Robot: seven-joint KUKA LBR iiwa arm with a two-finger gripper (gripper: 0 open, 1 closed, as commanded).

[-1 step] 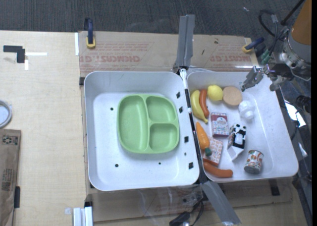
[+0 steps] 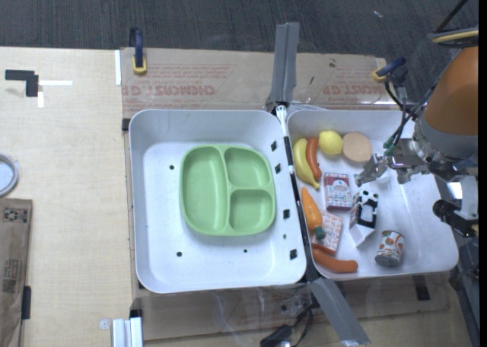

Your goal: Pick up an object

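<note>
The gripper hovers over the right bin, just right of the round tan bun, and whether its jaws are spread or pressed together cannot be told. Below it lie a red carton, a black-and-white carton and a can, with a banana, lemon, carrot and sausage along the left side. The left bin holds a green divided plate.
</note>
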